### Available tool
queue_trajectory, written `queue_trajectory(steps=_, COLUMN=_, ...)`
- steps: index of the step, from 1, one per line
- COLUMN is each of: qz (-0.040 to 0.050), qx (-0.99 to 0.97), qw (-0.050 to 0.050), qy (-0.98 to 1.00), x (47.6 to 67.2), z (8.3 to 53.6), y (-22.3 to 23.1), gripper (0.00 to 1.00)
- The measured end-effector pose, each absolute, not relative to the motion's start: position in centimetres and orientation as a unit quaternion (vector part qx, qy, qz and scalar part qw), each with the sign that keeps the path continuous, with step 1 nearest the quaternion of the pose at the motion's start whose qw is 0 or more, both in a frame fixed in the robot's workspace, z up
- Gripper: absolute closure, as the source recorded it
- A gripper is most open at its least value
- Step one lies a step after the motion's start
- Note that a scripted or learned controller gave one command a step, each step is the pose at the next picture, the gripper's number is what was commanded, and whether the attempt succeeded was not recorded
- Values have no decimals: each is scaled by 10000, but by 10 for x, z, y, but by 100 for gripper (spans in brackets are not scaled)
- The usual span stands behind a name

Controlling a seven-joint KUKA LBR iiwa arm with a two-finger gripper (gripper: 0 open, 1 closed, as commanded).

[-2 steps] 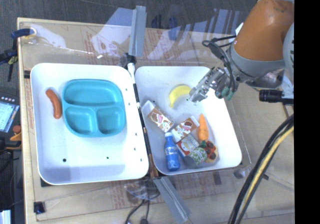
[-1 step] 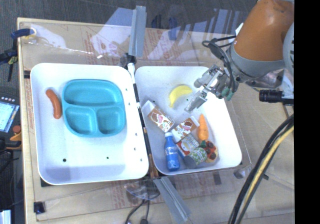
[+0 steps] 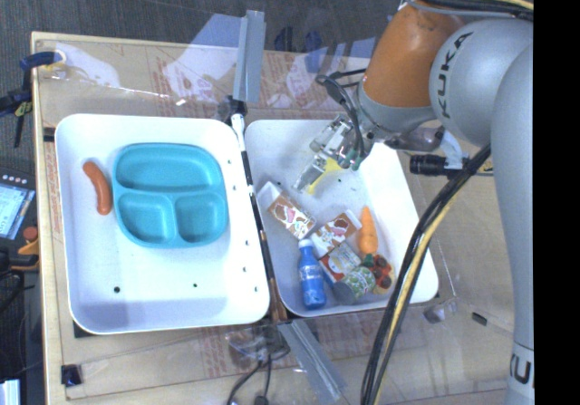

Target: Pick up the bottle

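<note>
The arm [image 3: 471, 77] is cut off by the right edge. The gripper [image 3: 328, 161] is too small for its finger position to be judged. The wrapped items [image 3: 349, 260] beside the bottle [image 3: 311, 276] overlap and cannot be identified.

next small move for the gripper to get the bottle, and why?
Probably shift the gripper toward the near end of the right bin until it is over the blue bottle. The gripper hangs over the bin's far part, apart from the bottle, which lies against the near wall beside the packets.
</note>
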State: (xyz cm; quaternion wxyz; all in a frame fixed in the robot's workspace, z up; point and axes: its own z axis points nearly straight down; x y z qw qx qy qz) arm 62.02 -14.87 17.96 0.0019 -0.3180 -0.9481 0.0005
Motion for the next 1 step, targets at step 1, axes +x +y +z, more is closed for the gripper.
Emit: queue_trajectory(steps=1, qz=40, qx=-3666, qw=-41, qy=-9304, x=644, z=93, y=-115, gripper=0)
